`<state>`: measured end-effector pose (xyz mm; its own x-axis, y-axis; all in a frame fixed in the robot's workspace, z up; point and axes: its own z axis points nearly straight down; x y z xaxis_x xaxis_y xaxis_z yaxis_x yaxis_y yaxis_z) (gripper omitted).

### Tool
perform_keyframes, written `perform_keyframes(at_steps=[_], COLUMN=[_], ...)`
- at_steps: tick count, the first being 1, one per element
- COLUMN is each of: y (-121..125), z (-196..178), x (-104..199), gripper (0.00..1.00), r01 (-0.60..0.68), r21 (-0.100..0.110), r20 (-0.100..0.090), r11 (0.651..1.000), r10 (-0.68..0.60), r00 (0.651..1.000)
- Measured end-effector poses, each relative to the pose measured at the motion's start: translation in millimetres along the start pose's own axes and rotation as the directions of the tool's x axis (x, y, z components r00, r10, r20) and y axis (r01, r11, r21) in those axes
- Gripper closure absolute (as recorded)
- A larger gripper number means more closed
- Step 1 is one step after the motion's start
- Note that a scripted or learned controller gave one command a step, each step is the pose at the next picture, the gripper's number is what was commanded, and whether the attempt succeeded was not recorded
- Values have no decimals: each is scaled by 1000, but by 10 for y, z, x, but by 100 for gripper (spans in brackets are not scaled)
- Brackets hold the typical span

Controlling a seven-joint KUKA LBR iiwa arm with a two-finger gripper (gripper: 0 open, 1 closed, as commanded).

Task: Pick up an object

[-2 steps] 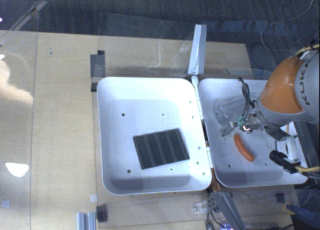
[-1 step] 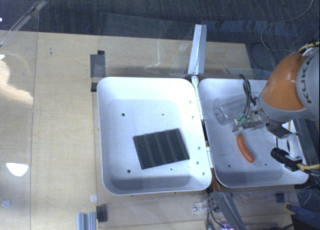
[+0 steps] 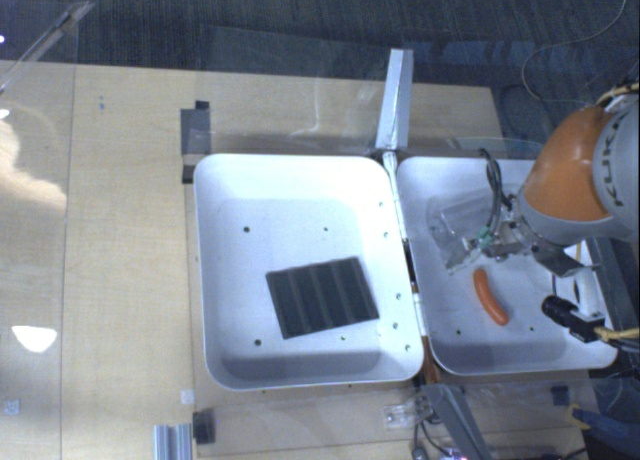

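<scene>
An orange sausage-shaped object (image 3: 489,297) lies in the right bin (image 3: 440,343), near its middle. My gripper (image 3: 463,251) hangs low over the same bin, just up and left of the sausage's upper end and apart from it. A faint see-through shape (image 3: 450,220) sits right by the gripper, too pale to identify. A black ribbed rectangular mat (image 3: 322,296) lies flat in the left bin (image 3: 225,248), towards its front.
The arm's orange band (image 3: 568,173) and grey wrist cover the right bin's far right side. A raised divider (image 3: 403,248) separates the two bins. A grey upright post (image 3: 394,108) stands behind them, on the wooden bench (image 3: 110,248).
</scene>
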<state>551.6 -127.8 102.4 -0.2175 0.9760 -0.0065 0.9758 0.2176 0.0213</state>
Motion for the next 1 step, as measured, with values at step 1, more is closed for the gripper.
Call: perform_keyframes(at_steps=[1], y=[-327], z=[116], x=[-69], gripper=[0], r01=[-26], r21=[6], r20=[-2], r11=[1000], r10=[26], r00=[1000])
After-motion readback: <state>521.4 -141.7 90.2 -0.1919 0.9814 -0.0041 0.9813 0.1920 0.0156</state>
